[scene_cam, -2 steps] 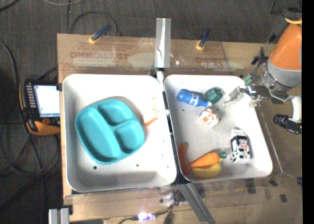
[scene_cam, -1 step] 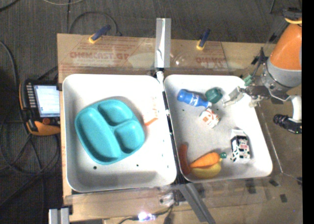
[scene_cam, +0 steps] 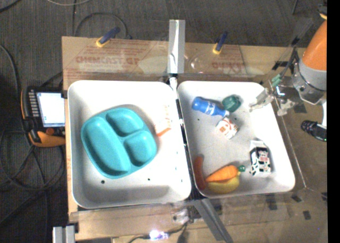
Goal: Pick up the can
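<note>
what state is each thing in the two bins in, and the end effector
turquoise divided plate: flat in left bin, compartments bare
blue bottle: lying on its side
small can: tipped over, untouched
cow-print carton: lying down
toy carrot: lying on the banana
end effector: over right bin's far right rim, holding nothing

Two shallow white bins are carried side by side on the tabletop (scene_cam: 79, 58), whose brown surface is seen bare along its far strip. Taking the left bin (scene_cam: 74, 183) as the landmark, the right bin (scene_cam: 289, 183) is set directly to its right, rims touching along the middle. Beyond the left bin's far rim, a blue-and-yellow clamp (scene_cam: 108, 36) is fixed at the tabletop's far edge; a second such clamp (scene_cam: 220, 41) is placed farther right. An upright metal post (scene_cam: 176, 45) is seen between them, past the left bin's far right corner.
</note>
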Controlling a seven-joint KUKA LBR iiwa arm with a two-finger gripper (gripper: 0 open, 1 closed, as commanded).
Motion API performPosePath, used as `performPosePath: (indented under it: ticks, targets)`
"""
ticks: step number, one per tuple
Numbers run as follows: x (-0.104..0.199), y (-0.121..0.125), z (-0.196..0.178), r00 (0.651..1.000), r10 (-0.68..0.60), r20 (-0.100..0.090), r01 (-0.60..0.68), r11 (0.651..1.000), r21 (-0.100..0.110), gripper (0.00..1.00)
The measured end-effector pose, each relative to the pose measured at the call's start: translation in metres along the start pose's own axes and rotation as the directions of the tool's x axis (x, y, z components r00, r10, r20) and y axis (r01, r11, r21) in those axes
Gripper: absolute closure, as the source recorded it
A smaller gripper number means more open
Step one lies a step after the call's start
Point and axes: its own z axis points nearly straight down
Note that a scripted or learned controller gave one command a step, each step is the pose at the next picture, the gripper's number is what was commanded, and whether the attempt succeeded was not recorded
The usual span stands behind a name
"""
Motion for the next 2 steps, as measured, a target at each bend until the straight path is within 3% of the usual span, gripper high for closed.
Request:
performPosePath:
  ticks: [1,2]
  targets:
    - [0.0413,0.0066,0.1227,0.97,0.243,0.002,-0.243,0.97,-0.01,0.0]
    - [0.0413,0.0066,0.1227,0.97,0.243,0.002,-0.243,0.97,-0.01,0.0]
